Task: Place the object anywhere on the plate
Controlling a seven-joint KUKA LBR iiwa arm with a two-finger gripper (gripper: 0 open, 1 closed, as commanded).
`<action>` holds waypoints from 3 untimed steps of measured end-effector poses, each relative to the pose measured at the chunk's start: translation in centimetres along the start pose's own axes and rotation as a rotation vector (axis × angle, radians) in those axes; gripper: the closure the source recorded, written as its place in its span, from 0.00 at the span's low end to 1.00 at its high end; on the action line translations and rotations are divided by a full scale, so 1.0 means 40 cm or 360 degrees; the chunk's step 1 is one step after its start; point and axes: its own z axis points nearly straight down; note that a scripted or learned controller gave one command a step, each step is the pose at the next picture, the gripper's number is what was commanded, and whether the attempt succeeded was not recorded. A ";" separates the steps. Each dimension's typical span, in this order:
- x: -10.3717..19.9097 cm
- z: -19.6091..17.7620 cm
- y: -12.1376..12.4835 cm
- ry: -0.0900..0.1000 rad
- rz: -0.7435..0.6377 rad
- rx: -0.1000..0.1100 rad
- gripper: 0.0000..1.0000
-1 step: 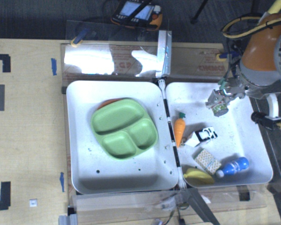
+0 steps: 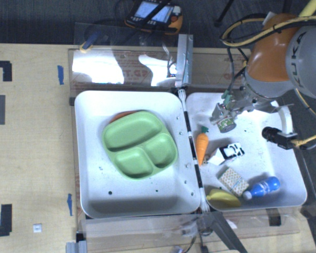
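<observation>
Fingers (image 2: 220,113) grip a small, rounded, grey-green object (image 2: 227,124)

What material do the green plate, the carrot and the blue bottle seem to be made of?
The green plate looks like moulded plastic with a matte finish: even colour, rounded compartments, soft shine. The carrot is probably a plastic or rubber toy: uniform orange, smooth skin, a small green top. The blue bottle seems to be glossy plastic, with a bright highlight on its cap end; it is too small to be sure.
</observation>
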 end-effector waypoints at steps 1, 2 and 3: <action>0.218 -0.016 0.015 0.0000 -0.0098 0.0001 1.00; 0.405 0.109 0.063 0.0000 -0.0539 0.0001 1.00; 0.530 0.101 0.058 0.0000 -0.0798 0.0000 1.00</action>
